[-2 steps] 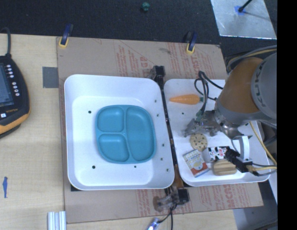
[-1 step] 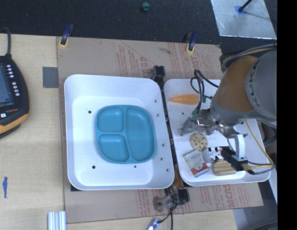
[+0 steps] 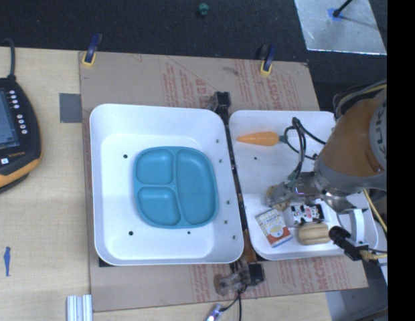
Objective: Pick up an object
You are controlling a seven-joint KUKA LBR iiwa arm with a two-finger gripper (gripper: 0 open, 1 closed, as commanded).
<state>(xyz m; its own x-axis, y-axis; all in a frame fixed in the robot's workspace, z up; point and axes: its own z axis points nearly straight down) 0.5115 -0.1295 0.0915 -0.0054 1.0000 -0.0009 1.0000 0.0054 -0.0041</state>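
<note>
Gripper (image 3: 282, 194) is hanging low in the right bin (image 3: 261, 122), just above the small carton (image 3: 274, 226) and below the carrot (image 3: 258, 138); its grip state cannot be told.

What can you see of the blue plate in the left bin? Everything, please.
The blue plate is a rounded-rectangular divided tray, light blue, plastic by its look, with three compartments: two smaller ones on the left, one long one on the right. It lies flat, right side up, near the middle of the left bin, resting on its floor. Nothing lies in it or touches it.
</note>
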